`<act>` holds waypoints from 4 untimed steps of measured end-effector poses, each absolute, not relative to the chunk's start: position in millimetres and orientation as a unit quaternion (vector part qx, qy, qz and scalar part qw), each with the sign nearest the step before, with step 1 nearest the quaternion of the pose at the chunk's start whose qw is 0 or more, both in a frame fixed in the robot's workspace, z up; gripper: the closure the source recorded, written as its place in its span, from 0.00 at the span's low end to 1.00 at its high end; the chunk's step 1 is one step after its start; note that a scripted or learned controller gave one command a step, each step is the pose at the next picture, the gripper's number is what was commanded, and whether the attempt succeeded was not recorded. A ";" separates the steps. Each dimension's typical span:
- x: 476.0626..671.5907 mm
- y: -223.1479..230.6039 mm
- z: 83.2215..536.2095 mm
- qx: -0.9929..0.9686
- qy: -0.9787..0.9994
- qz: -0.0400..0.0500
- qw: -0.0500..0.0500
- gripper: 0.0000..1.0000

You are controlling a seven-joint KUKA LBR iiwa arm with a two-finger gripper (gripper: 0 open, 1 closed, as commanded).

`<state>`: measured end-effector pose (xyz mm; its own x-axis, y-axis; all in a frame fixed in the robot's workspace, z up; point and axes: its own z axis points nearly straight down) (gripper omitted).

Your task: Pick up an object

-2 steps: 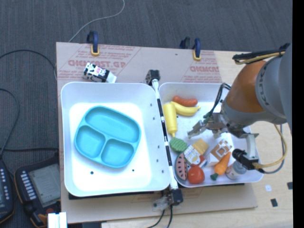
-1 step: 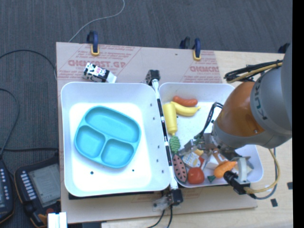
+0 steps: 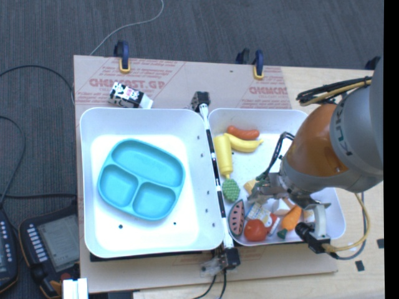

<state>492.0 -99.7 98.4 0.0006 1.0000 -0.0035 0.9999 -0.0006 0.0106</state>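
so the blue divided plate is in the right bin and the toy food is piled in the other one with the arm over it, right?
Not quite: the camera view shows the blue divided plate in the left bin. The toy food is piled in the right bin, with the arm over it.

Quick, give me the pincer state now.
Pincer: down among the toy food in the right bin; open or closed cannot be told.
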 end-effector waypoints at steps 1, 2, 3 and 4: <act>491.7 -99.6 98.1 0.707 0.707 0.002 0.005 0.00; 491.9 -99.5 106.3 0.707 0.707 0.002 0.004 1.00; 491.8 -99.4 106.2 0.707 0.707 0.001 0.004 0.00; 492.1 -99.3 114.5 0.707 0.707 0.001 0.003 1.00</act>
<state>492.1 -99.3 114.5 -0.0003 1.0000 -0.0033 1.0000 0.0004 0.0054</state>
